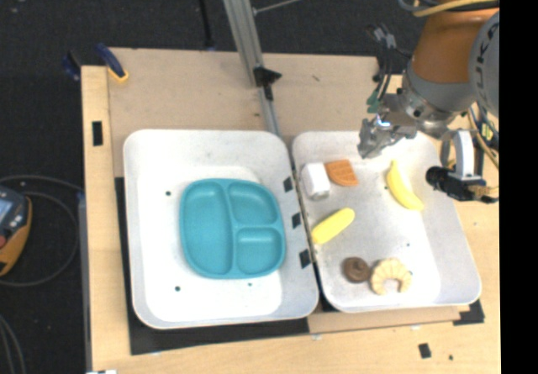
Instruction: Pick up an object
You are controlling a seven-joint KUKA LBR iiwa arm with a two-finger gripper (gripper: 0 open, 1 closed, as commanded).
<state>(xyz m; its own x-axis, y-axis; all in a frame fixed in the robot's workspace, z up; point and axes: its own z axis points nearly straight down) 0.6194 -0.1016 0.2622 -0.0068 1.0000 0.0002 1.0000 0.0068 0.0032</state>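
Note:
The right bin [445, 259] holds several food items. A banana [404, 187] lies near its right side, a yellow corn cob [333, 224] near the left wall. An orange piece [341, 172] sits beside a white block [316, 180] at the bin's upper left. A brown doughnut [356, 270] and a tan croissant [391, 276] rest near the front edge. My gripper [371, 145] hangs over the bin's back part, just above and right of the orange piece, with nothing visibly held.
The left bin [151, 297] carries a teal divided plate [233, 227]. A grey aluminium post [244, 23] rises behind the bins at the back of the bench. The arm's orange and grey body [450, 36] fills the upper right.

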